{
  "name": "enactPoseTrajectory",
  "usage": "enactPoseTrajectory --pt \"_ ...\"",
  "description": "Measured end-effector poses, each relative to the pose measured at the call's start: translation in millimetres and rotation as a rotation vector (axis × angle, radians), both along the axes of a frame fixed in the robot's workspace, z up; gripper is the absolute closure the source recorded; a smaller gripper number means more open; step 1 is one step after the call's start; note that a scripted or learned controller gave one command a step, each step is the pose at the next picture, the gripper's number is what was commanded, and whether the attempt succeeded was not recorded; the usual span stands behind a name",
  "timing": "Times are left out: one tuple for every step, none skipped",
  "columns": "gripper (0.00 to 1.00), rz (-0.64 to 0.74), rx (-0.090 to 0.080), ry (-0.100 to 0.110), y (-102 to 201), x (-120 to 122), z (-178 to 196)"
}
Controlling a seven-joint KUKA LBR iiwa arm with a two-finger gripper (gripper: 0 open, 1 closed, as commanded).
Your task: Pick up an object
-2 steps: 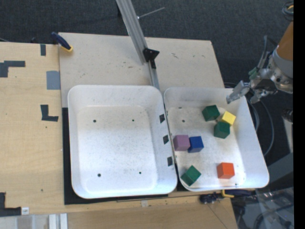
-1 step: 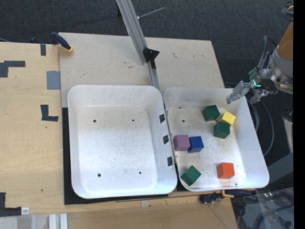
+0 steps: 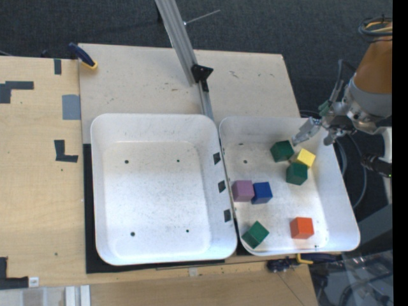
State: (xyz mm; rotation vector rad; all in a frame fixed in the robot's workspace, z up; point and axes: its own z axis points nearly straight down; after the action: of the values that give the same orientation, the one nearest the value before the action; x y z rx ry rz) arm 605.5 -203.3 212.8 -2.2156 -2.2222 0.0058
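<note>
Arm (image 3: 371, 85): orange band above a grey wrist section; dark fittings and teal-tinted parts at the wrist; slim grey metallic pincer (image 3: 305, 132).

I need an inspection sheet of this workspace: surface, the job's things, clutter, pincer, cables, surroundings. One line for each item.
Surface: scuffed pale wooden bench bearing two shallow white bins, left bin and right bin, side by side.
Job's things: in the right bin, three small dark green cubes, a yellow cube, a purple cube touching a blue cube, an orange cube.
Clutter: blue-and-yellow clamp at the bench's far left corner.
Pincer: pincer above the right bin's far edge, near one green cube; holds nothing.
Cables: black cables right of the bench.
Surroundings: dark carpet, slanted metal rail.
</note>
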Motion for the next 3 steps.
enactPoseTrajectory --pt "0.0 -0.001 0.001 0.001 7.7 -5.8 -47.7" --pt "0.0 -0.002 -0.004 -0.015 7.8 -5.3 -91.0" --pt "1.0 0.0 -0.005 -0.015 8.2 -5.2 -82.4"
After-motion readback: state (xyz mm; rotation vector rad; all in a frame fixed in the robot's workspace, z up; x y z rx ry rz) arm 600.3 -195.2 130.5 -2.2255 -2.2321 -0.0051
